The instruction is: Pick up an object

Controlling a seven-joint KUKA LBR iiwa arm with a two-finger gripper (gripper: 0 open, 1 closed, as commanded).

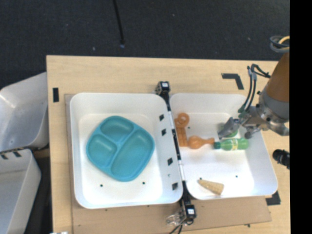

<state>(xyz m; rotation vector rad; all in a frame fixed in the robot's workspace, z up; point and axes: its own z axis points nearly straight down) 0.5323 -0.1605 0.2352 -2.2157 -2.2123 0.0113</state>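
Green bottle [233, 144] is the piece I judge I am going for, lying on its side in the right bin [243, 177], toward its right half. Reading from the left: the left bin [74, 145] holds a teal divided plate [120, 147] lying flat in its middle, with white floor all round it; it is broad and low and offers little to pinch, so I leave it alone. Where the two bins meet, their raised rims [171, 140] run side by side, an edge to stay above if I cross. Just right of that sits an orange curled piece [182, 121], and below it an orange bulb-shaped piece [197, 142] whose narrow end points at the bottle and seems to touch it or nearly so. That crowds the bottle's left end. My gripper [230, 129] hangs just above the bottle's left part, tilted down and to the left; how wide it stands I cannot tell, and I see nothing caught in it. A tan wedge [211, 185] lies alone near the front wall, well apart. Bare floor lies in front of the bottle and behind it, so straight up looks the cleanest way out.
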